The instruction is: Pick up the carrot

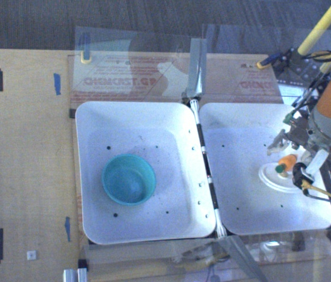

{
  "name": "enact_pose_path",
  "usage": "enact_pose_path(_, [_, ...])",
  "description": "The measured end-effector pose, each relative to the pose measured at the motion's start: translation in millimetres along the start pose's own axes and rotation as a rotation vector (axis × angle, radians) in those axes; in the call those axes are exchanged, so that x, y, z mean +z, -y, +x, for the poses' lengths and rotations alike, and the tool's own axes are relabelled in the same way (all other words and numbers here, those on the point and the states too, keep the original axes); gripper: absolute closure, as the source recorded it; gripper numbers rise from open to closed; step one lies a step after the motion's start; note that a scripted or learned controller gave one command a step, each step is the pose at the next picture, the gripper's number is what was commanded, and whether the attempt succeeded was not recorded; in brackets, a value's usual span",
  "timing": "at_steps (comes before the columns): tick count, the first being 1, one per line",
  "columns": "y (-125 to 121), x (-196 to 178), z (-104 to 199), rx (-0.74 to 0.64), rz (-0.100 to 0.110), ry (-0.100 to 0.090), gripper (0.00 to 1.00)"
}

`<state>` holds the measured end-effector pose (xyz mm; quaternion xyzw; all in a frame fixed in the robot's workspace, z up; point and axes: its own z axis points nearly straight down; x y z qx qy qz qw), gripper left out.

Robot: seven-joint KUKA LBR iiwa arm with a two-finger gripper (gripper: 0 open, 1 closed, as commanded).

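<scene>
Okay, left to right. Counter (pixel 24 157) is tan with black tape marks and blue tape bits at the far left. Left bin (pixel 95 216) holds one teal bowl (pixel 128 179), upright, at about 7 o'clock from the bin's centre, well apart from everything the task needs. Metal divider strip runs between the two bins.

Right bin (pixel 242 204) has a small white plate (pixel 277 178) near its 3 o'clock edge. Carrot (pixel 287 161) lies on the plate's upper part, orange body with a green tip; long axis runs roughly from 8 o'clock (green end) to 2 o'clock (orange end).

Gripper (pixel 304 150) hangs at the bin's right side, arm entering from 3 o'clock, orange band above. Carrot sits just beside the gripper, at about 7 to 8 o'clock from it, possibly touching. Whether the fingers are spread or clenched: cannot tell, wrist hardware and cables clutter that spot, and nothing clearly shows the carrot between them.

Judgement: grasp not confirmed. Coming move likely needs a small shift toward 8 o'clock and a closing line set across the carrot's long axis, not along it.
</scene>
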<state>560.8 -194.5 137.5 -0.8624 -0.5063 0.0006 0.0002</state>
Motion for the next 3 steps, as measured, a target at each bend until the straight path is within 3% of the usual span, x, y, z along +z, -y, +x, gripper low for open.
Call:
enact_pose_path(1, [4, 48, -13, -0.003, -0.003, -0.015, 0.00])
enact_pose_path(2, [5, 41, -15, -0.002, -0.003, -0.008, 1.00])
enact_pose_path(3, [12, -32, 26, 0.017, 0.003, 0.001, 1.00])
